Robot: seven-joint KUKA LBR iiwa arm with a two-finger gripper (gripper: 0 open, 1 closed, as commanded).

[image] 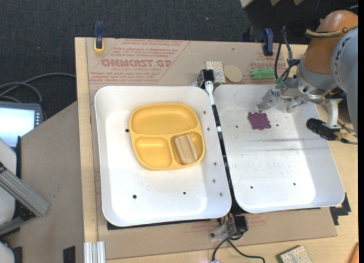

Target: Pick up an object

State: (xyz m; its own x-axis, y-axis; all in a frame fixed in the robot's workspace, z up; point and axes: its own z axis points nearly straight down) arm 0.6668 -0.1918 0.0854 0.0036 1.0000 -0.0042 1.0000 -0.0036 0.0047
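At the frame's right, my gripper [272,100] hung beside a purple object [259,120]. Its fingers looked spread, holding nothing.

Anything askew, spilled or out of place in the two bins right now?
Nothing spilled or damaged. The yellow divided plastic plate sits slightly rotated in the left white bin, with a tan wooden block inside its lower right compartment. The small purple flat object lies alone in the right white bin, below the tool.
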